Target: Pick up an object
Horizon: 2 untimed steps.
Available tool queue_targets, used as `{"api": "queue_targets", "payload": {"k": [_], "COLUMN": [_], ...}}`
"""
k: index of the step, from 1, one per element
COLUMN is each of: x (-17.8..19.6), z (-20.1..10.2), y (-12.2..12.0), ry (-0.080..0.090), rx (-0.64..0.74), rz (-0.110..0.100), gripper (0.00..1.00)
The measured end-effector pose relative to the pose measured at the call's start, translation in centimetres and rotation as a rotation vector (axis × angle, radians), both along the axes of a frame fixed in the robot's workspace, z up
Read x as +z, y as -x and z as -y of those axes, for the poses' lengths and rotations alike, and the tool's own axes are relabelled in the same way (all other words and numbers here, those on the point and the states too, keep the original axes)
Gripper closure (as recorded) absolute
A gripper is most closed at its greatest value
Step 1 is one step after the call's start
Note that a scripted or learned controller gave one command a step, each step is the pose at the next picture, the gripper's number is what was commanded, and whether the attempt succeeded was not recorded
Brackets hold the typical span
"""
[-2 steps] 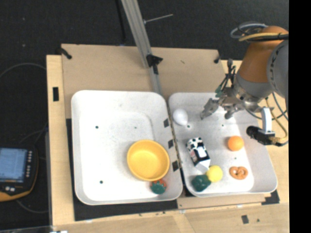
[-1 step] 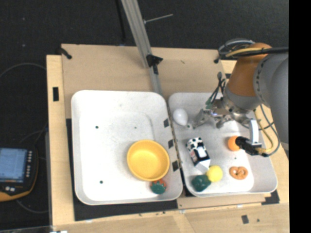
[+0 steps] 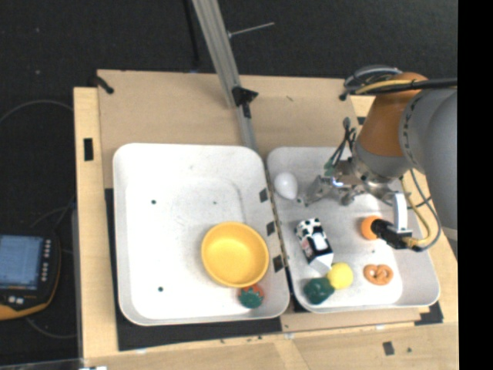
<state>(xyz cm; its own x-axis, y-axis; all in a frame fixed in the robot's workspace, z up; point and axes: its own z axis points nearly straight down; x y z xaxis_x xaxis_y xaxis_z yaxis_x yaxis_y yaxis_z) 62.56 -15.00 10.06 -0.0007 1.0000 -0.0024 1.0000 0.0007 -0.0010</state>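
Tan counter (image 3: 177,114) bears two shallow white bins side by side: left bin (image 3: 154,183), right bin (image 3: 420,284), rims touching.

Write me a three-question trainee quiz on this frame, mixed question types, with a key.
1. Which bin holds the yellow bowl? A) left bin in the view B) right bin in the view
2. True or false: the black-and-white carton stands in the same bin as the yellow bowl.
3. Name the brown twisted item near the right bin's lower right corner.

Key:
1. A, the left bin.
2. False; the carton is in the right bin, below the white egg-shaped object in the image.
3. A pretzel, right of the yellow ball.
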Motion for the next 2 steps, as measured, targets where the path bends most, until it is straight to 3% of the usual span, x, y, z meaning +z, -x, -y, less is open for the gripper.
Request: {"api": "queue_targets", "payload": {"k": [1, 2], "x": [1.2, 7.4], "z": [0.1, -0.1], "y": [-0.1, 0.4], "ry": [0.0, -0.001], "rx": [-0.002, -0.001], "rz": [0.004, 0.008], "gripper": [1.0, 1.0]}}
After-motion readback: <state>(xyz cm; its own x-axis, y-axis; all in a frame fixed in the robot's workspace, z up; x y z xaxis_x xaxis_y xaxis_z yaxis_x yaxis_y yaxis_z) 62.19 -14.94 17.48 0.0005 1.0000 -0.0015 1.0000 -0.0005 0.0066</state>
